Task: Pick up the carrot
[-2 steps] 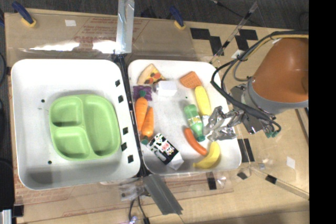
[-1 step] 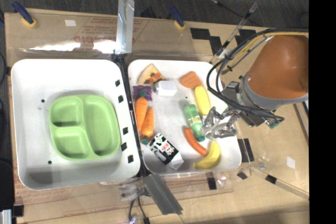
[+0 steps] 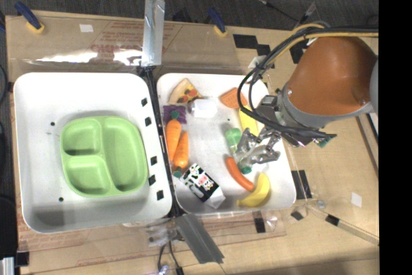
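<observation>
The grey arm with its orange band [image 3: 331, 77] reaches in from the right, its metal two-finger gripper [image 3: 252, 152] low over the right white bin [image 3: 212, 198]; whether the claw is apart cannot be told. Two orange carrots [image 3: 176, 145] lie side by side along that bin's left wall. One green divided plate [image 3: 103, 155] sits in the left white bin [image 3: 38, 100].

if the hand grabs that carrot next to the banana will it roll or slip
The carrot is slim, rounded and tapered, so it could roll or squirt out of a pinch. It looks like stiff, light toy food. The banana lying against it may block rolling that way.
</observation>
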### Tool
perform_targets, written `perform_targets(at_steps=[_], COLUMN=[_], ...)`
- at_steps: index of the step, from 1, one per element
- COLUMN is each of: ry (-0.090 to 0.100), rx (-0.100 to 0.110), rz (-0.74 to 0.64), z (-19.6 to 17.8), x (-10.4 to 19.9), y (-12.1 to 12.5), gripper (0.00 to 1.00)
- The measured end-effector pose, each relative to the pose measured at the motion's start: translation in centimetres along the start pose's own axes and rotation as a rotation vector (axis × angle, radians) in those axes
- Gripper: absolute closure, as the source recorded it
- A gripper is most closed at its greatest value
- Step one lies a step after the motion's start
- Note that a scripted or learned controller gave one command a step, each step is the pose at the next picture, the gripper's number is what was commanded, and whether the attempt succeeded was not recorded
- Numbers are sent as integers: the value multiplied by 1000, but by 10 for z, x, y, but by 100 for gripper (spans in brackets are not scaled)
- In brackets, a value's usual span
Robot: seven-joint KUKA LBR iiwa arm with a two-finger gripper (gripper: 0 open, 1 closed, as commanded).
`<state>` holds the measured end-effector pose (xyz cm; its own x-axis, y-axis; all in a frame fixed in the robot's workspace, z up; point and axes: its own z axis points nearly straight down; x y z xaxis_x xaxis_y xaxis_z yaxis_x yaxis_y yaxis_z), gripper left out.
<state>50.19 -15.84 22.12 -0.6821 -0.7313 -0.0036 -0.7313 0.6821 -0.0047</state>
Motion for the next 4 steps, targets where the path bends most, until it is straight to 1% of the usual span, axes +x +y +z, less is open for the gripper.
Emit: perform_targets(at_steps=[1,2,3,4], ry=[-1,0,-1,2], rx=[1,-2,-1,-10], rz=[-177,-247,-409,-643], z=[-26,-43,-56,-23], x=[6,14,11,15], y=[22,18,21,20], gripper=[100,100,100,100])
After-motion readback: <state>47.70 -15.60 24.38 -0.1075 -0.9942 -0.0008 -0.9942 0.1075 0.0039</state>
